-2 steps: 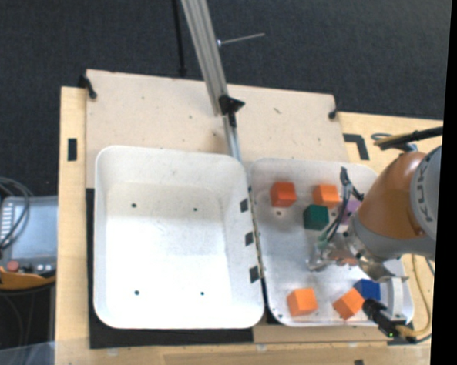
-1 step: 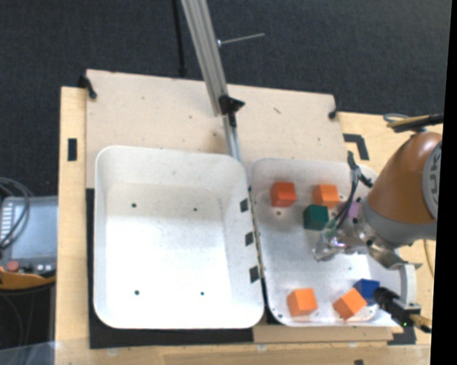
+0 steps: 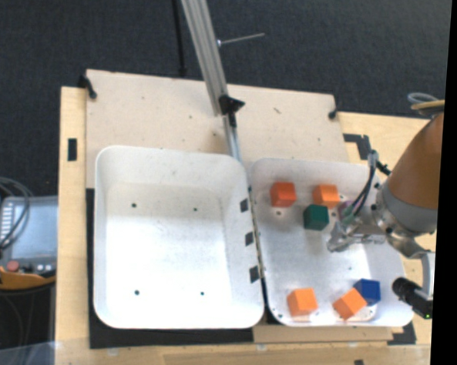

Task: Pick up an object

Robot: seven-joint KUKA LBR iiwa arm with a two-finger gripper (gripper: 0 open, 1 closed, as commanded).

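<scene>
My pincer (image 3: 339,240) hangs over the right bin (image 3: 278,312), just right of its middle, with my arm (image 3: 416,178) reaching in over the bin's right rim. Whether the pincer is apart or together I cannot tell; its tips blur into the grey hardware above them, and no block shows between them. Six blocks lie in this bin. Upper group: an orange block (image 3: 283,194) near the top left, a second orange block (image 3: 326,195) to its right, and a green block (image 3: 315,217) just below and between the two. The green block lies just left of my pincer, close to it but apart as far as I can see. Lower group, along the near rim: an orange block (image 3: 302,302), another orange block (image 3: 349,304) to its right, and a blue block (image 3: 368,290) touching or nearly touching that one at its upper right. The lower blocks sit close to the rim, so there is little room on their near side. The bin's middle band, between the two groups, is bare floor. The left bin (image 3: 171,240) shares a rim with the right bin, with black clips (image 3: 250,238) along the joint. A metal strut (image 3: 209,57) slants down to the top of that joint. Both bins rest on the tabletop (image 3: 163,112).
</scene>
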